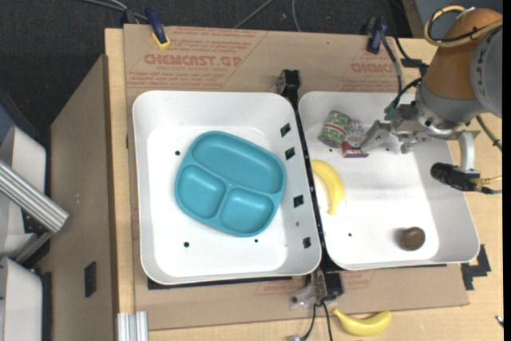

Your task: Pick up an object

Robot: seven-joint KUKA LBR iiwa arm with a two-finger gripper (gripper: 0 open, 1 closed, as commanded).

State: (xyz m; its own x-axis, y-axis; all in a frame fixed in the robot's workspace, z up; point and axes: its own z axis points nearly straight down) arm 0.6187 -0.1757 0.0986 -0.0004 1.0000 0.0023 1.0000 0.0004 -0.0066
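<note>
Reaching low over the far side of the right bin (447, 251), the gripper (374, 136) (open or closed, I cannot tell) sits beside the green packet (339, 128), which looks light and crinkly, best pinched across its middle.

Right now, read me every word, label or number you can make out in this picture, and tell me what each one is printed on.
"CHEMCAST G P", in red, on the brown board behind the left bin.
"CHEMCA", the same red print, partly hidden, on the board behind the right bin.
The small crumpled packet in the right bin, near the pincer, carries print too blurred to read.
</note>
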